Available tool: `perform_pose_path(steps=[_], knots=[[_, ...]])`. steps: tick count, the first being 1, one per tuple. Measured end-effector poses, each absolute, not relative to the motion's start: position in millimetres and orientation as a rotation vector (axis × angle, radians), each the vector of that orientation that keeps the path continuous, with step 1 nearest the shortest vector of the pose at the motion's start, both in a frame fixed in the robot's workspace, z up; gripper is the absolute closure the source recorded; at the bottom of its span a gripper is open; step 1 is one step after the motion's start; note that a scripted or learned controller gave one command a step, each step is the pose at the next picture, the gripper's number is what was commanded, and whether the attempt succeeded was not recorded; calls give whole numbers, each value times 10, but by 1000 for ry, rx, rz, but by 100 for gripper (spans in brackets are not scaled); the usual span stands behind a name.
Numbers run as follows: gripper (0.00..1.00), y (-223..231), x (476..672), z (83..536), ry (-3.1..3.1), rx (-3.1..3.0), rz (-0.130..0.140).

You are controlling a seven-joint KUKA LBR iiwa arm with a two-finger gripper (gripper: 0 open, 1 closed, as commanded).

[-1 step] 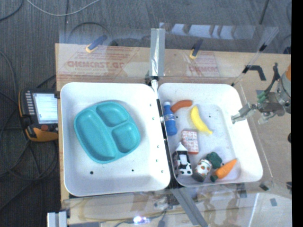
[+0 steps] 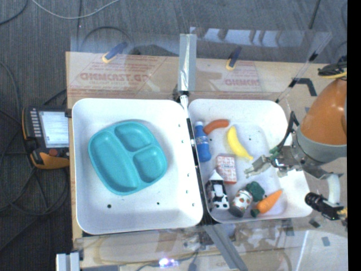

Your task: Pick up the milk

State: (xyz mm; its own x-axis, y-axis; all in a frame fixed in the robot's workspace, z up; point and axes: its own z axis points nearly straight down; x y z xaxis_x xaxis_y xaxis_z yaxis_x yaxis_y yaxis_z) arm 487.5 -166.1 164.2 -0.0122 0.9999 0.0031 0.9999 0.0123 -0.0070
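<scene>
The milk [image 2: 216,193] is a small carton with black and white cow patches. It stands in the right bin [image 2: 271,110] near the front left corner. My gripper [image 2: 258,165] hangs over the right half of that bin, to the right of and slightly behind the milk, clearly apart from it. Nothing is seen held in it. The arm's orange band [image 2: 327,114] and grey wrist sit at the right edge.
Around the milk lie a red and white box [image 2: 226,167], a blue bottle [image 2: 201,141], a banana [image 2: 238,143], an orange sausage [image 2: 216,125], a round spotted toy [image 2: 241,201], a green piece [image 2: 255,189] and a carrot [image 2: 268,201]. A teal divided plate [image 2: 128,157] fills the left bin [image 2: 90,208].
</scene>
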Motion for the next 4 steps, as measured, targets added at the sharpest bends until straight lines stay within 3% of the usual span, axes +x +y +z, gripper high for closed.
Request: perform_pose_path(steps=[1, 2, 3, 4], knots=[[0, -1222, 4873, 1061, -2174, -2276, -3], [0, -411, 4845, 1799, -2193, -2244, 8], [0, -253, 4848, 1801, -2247, -2193, 10], [0, -411, 4841, 1801, -2493, -1905, 9]])
